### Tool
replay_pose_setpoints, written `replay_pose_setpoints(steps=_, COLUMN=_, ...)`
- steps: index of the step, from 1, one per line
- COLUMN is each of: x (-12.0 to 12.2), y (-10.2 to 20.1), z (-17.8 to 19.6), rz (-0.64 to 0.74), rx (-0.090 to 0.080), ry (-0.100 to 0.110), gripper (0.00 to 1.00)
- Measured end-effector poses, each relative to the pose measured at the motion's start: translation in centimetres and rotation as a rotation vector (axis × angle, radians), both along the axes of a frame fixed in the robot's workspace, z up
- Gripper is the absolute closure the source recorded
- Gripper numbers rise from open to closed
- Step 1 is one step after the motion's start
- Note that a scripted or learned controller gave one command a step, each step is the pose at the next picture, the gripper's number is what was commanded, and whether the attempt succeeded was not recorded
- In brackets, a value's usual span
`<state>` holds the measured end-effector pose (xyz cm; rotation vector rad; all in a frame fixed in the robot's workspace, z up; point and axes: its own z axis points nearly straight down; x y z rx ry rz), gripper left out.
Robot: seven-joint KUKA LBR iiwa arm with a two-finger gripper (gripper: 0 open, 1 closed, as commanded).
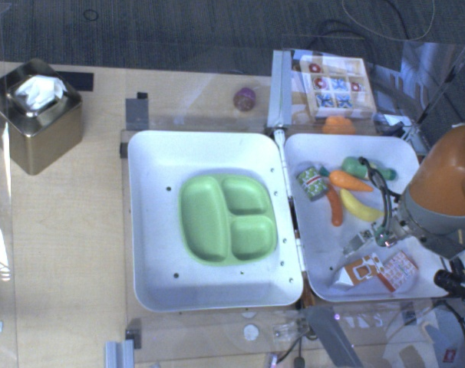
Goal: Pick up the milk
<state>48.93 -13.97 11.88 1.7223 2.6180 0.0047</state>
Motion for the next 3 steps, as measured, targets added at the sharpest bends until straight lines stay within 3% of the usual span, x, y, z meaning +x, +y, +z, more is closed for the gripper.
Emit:
replay_pose_setpoints(steps=1, x=0.2, y=4.1, z=-2.8, rz=0.057, rx=-0.003, ry=-0.007, gripper=0.00)
replay_pose_setpoints(steps=2, x=0.0, y=1.0, z=-0.9, rz=-0.071, rx=0.001, ry=0.001, gripper=0.00)
replay_pose_setpoints(steps=3, x=0.2, y=3.4, z=-2.8, rz=0.320, rx=-0.007, ry=-0.007, gripper=0.00)
